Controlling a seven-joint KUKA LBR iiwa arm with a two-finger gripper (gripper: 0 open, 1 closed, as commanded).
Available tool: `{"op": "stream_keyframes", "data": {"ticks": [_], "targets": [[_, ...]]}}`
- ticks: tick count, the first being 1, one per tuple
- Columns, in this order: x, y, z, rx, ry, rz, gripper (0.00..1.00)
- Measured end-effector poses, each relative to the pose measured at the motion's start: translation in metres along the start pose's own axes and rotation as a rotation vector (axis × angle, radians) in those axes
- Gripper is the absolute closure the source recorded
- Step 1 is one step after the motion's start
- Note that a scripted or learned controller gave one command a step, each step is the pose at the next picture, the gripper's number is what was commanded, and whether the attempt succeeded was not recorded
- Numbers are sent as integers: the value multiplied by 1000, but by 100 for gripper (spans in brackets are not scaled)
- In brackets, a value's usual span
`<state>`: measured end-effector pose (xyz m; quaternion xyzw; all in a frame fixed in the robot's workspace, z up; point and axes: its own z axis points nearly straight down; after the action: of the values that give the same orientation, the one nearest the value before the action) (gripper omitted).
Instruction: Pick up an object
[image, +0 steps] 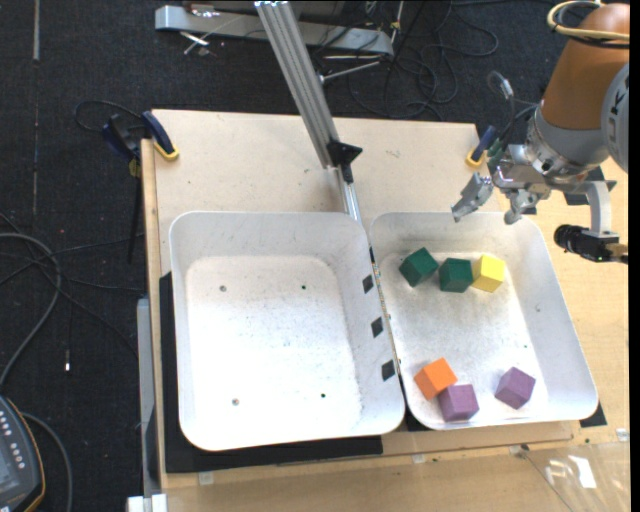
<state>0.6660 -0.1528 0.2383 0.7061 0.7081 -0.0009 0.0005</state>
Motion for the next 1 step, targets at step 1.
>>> {"op": "stream_keyframes", "data": {"ticks": [1], "targets": [[31, 15, 147, 4, 3, -1, 0]]}}
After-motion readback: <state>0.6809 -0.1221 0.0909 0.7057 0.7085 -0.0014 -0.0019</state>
